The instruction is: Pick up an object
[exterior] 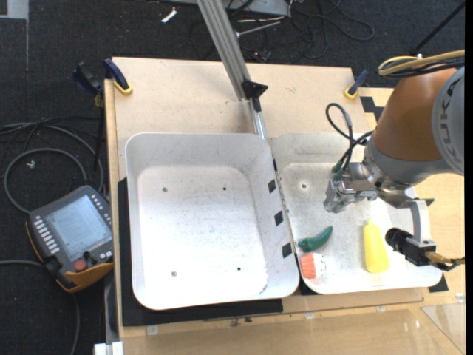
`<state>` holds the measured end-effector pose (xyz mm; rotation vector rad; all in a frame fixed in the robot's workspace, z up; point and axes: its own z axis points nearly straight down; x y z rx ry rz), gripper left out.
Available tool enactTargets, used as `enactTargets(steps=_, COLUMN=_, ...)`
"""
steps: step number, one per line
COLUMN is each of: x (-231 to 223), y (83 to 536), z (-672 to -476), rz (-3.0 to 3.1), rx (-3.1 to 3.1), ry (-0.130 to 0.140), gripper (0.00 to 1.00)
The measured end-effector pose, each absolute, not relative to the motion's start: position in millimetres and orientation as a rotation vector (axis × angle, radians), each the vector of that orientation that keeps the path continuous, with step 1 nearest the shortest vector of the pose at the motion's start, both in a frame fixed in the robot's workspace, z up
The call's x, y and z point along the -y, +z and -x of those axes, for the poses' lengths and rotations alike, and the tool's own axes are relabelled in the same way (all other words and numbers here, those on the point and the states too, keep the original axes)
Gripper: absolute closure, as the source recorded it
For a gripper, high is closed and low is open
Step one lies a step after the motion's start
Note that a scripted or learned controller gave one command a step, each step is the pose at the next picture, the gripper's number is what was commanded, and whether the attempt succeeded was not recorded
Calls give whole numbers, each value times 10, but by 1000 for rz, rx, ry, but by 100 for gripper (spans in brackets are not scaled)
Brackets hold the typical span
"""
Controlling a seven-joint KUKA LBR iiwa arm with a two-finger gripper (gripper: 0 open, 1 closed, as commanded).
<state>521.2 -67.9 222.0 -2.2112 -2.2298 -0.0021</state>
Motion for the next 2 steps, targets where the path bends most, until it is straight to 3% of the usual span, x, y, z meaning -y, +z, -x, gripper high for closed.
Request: enactTargets(steps=2, x=-431, y=2360, z=-5227, rz=2211, rx=2231, ry=-3, gripper=100)
